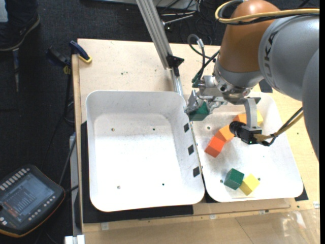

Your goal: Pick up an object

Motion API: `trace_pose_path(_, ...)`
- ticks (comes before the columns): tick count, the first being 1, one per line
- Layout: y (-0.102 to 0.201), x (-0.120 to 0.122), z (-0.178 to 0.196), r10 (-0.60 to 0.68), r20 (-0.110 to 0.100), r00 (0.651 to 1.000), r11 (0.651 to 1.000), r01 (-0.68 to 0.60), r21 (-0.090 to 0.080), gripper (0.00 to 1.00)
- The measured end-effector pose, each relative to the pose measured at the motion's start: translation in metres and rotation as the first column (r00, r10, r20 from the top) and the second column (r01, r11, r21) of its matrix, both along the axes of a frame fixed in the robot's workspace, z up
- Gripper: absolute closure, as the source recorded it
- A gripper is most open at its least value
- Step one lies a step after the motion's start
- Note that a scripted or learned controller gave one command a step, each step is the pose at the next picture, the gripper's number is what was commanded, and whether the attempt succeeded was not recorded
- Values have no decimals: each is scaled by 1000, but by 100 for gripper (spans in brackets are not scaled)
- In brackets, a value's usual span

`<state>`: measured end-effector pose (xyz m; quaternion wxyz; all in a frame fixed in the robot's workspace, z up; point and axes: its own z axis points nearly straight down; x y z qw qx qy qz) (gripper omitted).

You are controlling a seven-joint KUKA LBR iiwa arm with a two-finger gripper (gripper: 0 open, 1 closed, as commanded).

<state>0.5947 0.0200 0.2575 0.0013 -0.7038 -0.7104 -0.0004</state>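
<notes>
My gripper [198, 107] hangs over the far left corner of the right bin [284, 172], close to the wall shared with the left bin. A dark green block [200, 111] sits between its fingers, and the gripper is shut on it. Loose in the right bin lie an orange block [215, 146], a second orange block [226, 132], a green cube [234, 178] and a yellow cube [249, 184]. A yellow and orange piece [252, 118] is partly hidden behind the wrist.
The left bin [101, 136] lies beside the right one, and their rims meet just under the gripper. A slanted metal strut [155, 27] rises behind the bins. A blue and yellow tool [80, 52] lies on the bench's far left corner.
</notes>
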Motion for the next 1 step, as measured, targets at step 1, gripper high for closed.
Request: trace_pose_path(1, 48, -10, -17, -2, -2, 1000, 1000, 2, -1, 100)
